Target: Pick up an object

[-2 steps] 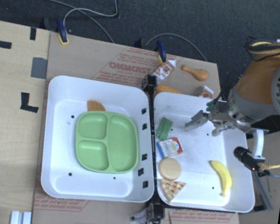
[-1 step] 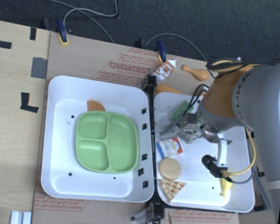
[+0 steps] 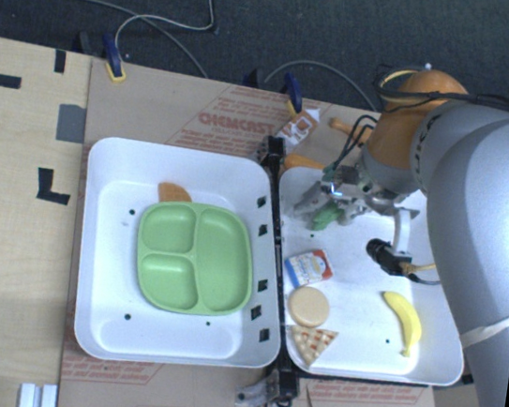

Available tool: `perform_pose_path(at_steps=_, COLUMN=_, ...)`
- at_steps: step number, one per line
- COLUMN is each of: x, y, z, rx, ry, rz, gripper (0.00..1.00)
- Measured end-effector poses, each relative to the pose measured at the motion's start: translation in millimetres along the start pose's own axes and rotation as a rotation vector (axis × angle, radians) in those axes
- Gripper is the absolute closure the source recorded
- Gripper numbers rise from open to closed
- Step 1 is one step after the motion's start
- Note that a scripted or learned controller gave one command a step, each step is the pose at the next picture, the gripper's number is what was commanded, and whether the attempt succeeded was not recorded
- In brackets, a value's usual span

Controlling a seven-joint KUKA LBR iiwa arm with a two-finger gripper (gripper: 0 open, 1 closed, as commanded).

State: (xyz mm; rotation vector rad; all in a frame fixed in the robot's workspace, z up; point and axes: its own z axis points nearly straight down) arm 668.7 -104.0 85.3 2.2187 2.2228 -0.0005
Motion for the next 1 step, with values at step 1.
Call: perform_pose_path(at_steps=1, x=-0.6, y=-2.8, z=-8.8, rx=0.016, ry=0.002, rz=0.001, gripper=1.0)
